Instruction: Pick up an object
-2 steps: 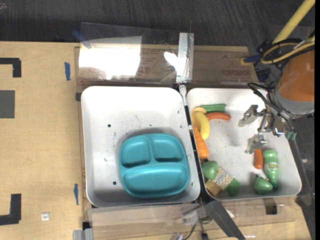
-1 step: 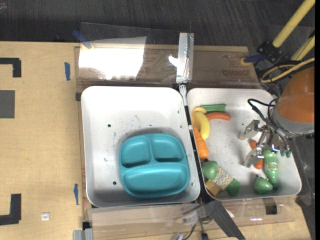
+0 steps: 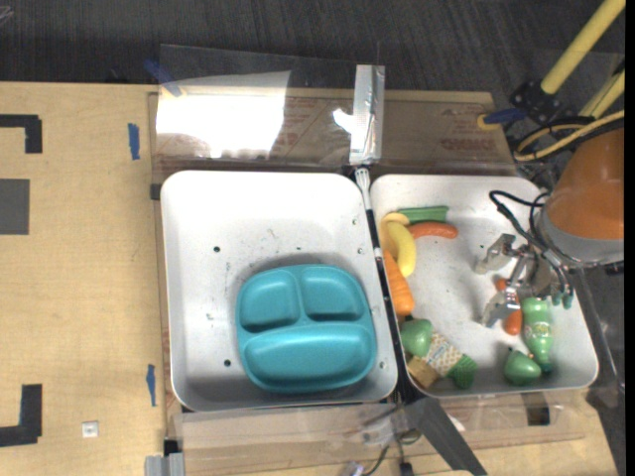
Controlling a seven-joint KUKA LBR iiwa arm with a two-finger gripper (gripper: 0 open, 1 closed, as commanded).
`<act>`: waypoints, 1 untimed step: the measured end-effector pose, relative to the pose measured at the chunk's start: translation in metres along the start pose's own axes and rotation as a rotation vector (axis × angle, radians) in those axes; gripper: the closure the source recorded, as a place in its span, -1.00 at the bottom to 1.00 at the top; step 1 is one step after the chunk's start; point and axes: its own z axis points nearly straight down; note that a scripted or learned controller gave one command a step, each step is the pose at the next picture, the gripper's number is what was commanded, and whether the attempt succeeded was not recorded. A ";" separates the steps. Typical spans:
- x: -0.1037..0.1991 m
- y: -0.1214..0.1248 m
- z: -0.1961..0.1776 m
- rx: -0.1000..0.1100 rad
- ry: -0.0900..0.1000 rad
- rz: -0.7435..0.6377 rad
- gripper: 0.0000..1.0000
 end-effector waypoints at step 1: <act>0.003 0.010 0.000 0.002 0.000 -0.130 -1.00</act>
